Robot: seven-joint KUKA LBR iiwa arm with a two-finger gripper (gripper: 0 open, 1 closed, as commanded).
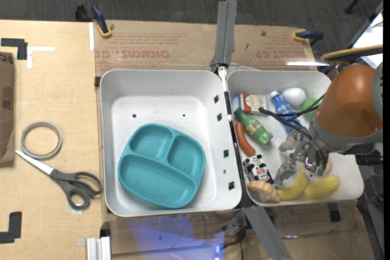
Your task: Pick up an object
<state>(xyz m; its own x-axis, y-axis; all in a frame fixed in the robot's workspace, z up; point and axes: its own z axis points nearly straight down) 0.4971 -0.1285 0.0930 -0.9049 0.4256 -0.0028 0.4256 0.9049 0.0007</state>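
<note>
The right bin holds several small items. Among them are a green bottle, a red sausage, a black-and-white spotted piece, a yellow banana, a yellow lemon-like piece and a tan lump. At the bin's back lie a white egg, a blue bottle and a red-and-white carton. My gripper hangs low in the bin's front right part, just above the banana. The orange band hides what lies beneath it.
The left bin carries a teal divided plate. On the bench to the left lie scissors and a tape roll. A brown bag sits at the far left edge. Clamps hold cardboard behind the bins.
</note>
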